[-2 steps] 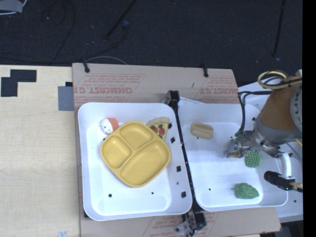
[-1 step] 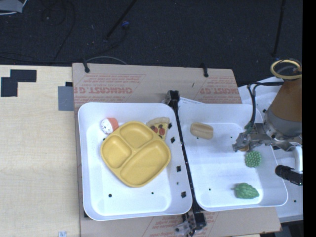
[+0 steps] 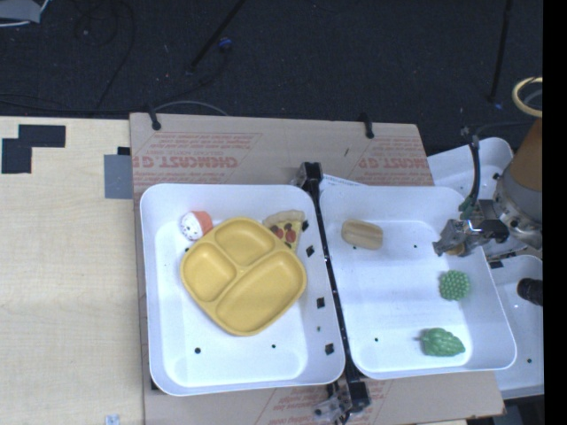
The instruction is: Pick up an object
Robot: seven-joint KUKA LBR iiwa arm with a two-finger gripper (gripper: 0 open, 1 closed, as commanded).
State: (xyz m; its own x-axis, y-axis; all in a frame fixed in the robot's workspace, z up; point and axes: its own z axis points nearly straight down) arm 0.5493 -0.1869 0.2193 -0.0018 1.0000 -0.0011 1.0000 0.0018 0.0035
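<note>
Green is the colour to watch: a small, knobbly green ball (image 3: 454,285) sits in the right-hand white bin (image 3: 399,361), just below the metal two-finger gripper (image 3: 454,244), close under it but apart from it. The gripper hangs at the bin's right wall, on the grey arm with its orange band (image 3: 536,153) reaching in from the right. Whether it is spread or pressed together, I can't tell from this angle, and nothing shows pinched in it.

Candidates, then. That bumpy ball looks light and probably rubbery, so the nubs should give grip; take it across its middle, though being round it may roll away if nudged off-centre. Nearer the front lies a lumpy green leafy-looking toy (image 3: 441,343), likely light plastic, irregular, best pinched across its narrower width. Over by the divider rests a tan, rounded block like a bread roll (image 3: 362,235), smooth and perhaps slippery, to be taken across its short side.

Left bin (image 3: 168,361): a yellow sectioned plastic plate (image 3: 244,275), wide and flat, awkward to take anywhere but its rim, with a red-and-white small toy (image 3: 194,225) and a pizza-slice toy (image 3: 285,227) tucked against its far edge.
</note>
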